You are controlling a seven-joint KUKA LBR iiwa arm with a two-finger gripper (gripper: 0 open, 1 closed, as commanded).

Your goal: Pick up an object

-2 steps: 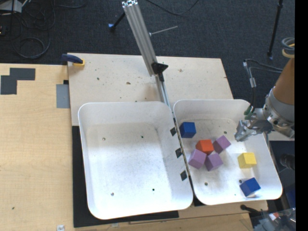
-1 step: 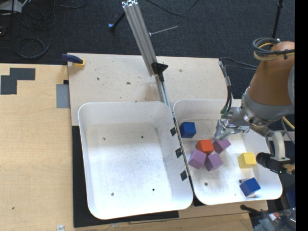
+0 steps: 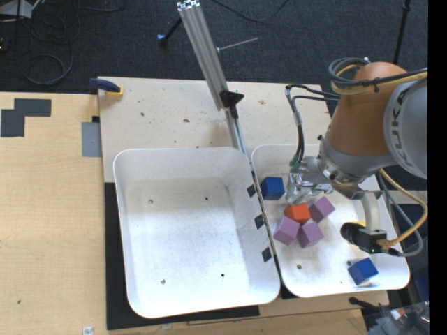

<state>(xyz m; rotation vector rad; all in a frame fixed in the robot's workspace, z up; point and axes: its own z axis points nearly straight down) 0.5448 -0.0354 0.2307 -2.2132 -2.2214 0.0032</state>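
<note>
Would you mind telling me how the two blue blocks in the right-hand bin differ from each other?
The upper blue block sits near the bin's left wall, close beside the tool and the cluster of purple blocks; the lower blue block lies alone near the bin's front right corner. The upper one sits roughly square to the bin, while the lower one is turned at an angle. Both are blue, similar in size, and rest on the bin floor.

Light: bright, even, from overhead
Glare: the left bin washes out to near white
Shadows: soft, short
Focus: mildly soft throughout; dark floor grainy
</note>
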